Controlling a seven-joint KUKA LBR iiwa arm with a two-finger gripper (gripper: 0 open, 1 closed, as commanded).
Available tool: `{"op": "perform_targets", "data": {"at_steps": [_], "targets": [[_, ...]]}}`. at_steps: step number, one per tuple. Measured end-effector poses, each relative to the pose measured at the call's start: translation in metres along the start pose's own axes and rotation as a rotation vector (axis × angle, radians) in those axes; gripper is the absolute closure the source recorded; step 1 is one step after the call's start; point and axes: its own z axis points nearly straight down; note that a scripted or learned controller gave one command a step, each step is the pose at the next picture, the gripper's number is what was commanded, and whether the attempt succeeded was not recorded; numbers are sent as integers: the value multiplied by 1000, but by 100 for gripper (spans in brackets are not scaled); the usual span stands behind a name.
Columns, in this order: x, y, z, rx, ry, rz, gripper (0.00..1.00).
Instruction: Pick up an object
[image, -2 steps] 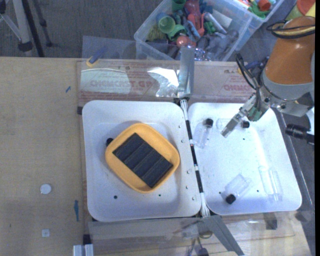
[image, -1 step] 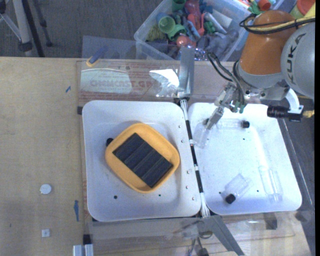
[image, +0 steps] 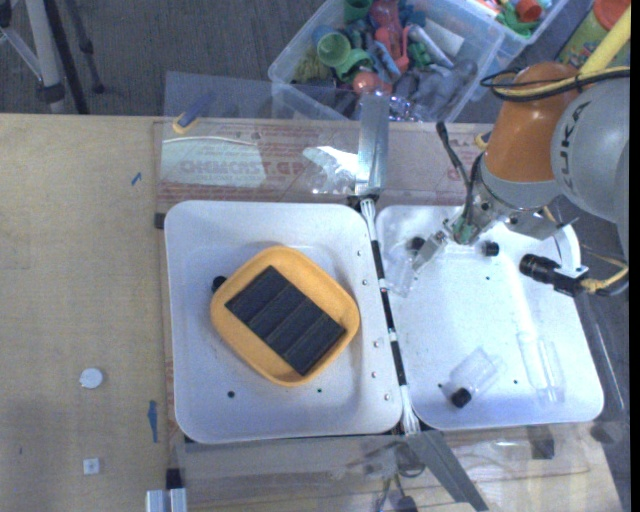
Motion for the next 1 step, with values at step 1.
{"op": "perform_targets", "data": {"at_steps": [1], "targets": [[42, 46, -58, -4, -4, -63, 0]]}}
